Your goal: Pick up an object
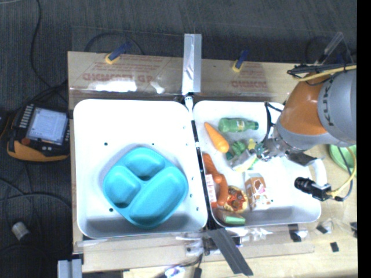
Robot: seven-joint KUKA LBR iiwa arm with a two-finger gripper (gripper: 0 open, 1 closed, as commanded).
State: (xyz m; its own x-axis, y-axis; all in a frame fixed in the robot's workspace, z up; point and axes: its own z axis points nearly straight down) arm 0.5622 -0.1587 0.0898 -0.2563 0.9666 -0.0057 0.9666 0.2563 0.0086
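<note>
1. A blue divided tray [145, 184] lies in the left bin [87, 114].
2. In the right bin [290, 210], the carrot [216, 136] looks light, stiff and smooth; best taken across its middle.
3. The hand [261, 151] is low among the toys beside it; its state I cannot tell.
</note>
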